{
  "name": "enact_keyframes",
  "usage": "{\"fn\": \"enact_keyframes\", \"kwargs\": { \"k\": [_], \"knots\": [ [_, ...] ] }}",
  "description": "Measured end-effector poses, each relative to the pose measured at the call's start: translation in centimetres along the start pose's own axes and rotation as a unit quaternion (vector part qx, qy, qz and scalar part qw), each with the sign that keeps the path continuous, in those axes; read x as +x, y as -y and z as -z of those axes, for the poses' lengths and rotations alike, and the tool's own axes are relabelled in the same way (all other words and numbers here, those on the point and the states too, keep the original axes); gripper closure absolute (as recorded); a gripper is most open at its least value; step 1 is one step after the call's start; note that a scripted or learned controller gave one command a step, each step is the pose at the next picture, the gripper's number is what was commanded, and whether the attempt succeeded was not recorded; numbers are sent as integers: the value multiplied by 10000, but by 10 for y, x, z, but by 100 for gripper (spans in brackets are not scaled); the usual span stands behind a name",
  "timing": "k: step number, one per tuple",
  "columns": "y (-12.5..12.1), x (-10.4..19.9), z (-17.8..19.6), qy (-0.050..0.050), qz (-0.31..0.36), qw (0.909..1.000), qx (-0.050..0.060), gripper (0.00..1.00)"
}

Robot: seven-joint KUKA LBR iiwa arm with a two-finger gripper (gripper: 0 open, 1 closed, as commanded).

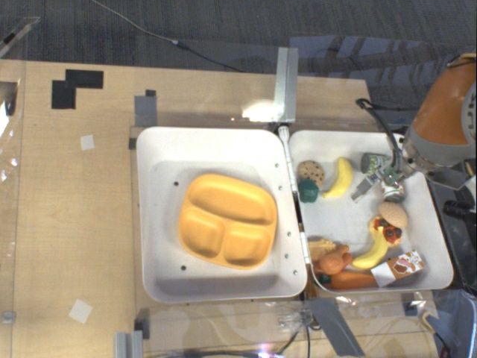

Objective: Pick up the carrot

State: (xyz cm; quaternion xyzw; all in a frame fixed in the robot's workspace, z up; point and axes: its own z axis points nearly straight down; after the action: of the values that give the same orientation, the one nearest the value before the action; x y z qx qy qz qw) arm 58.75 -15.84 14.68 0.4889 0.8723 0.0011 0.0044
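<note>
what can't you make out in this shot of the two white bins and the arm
- Long orange carrot, camera view: lies along the right white bin's near wall; a white printed packet covers its right end.
- Two-finger metal gripper, camera view: too small and glinting to tell its state.
- Grey arm with orange band, camera view: cut off by the right edge.
- Small red-and-yellow item under the tan bun: too small to identify.

tray (226, 221) in left bin (160, 200), carrot (352, 280) in right bin (436, 230)

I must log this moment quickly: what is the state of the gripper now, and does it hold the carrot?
Gripper: cannot be told if open or closed; it holds nothing visible. The carrot lies at the near edge of the right bin.
</note>
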Motion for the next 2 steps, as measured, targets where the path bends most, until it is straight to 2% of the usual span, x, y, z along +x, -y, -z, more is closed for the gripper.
{"fn": "enact_keyframes", "kwargs": {
  "k": [1,2],
  "knots": [
    [95,28,-56,-9,-935,9956,12,0],
    [90,27,-44,15,-891,9960,-28,100]
  ]
}}
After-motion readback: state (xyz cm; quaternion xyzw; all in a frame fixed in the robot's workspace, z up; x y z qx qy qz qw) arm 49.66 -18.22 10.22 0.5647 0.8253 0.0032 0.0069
